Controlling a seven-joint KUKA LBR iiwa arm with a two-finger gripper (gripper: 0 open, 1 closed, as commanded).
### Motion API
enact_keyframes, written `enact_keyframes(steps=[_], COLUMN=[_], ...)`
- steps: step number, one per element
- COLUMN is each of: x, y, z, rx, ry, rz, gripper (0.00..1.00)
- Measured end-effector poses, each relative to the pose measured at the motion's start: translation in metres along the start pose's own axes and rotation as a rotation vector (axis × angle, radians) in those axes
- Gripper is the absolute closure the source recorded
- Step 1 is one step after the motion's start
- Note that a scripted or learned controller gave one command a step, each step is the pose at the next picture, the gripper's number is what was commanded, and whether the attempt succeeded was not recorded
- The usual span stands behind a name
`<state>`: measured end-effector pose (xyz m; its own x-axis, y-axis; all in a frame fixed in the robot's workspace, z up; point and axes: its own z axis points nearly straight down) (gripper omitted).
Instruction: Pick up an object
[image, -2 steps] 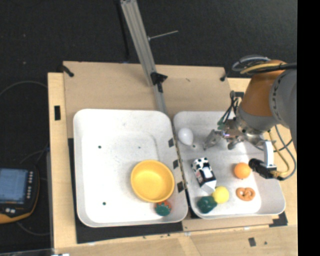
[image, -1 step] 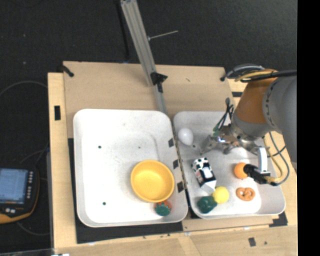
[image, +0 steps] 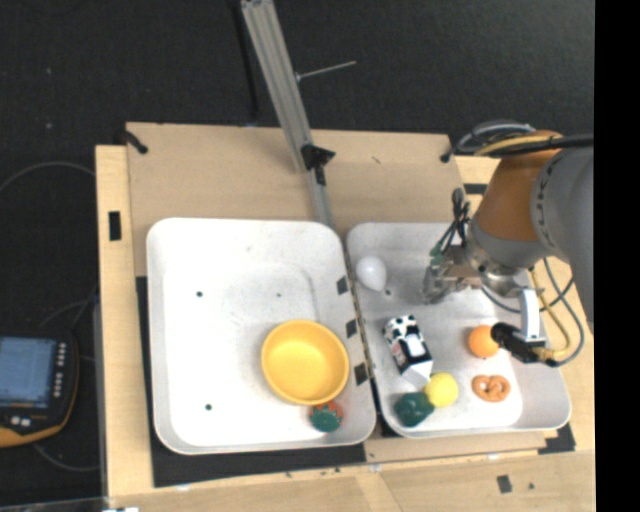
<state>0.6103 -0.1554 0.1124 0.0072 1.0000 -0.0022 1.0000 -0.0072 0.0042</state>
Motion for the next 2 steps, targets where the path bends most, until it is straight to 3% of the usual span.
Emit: enact_keyframes(steps=[2], x=[-0.010], y=[0.012], z=[-0.110], rx=[-0.003], ry=[0.000], rz=[-0.010], gripper=[1.00])
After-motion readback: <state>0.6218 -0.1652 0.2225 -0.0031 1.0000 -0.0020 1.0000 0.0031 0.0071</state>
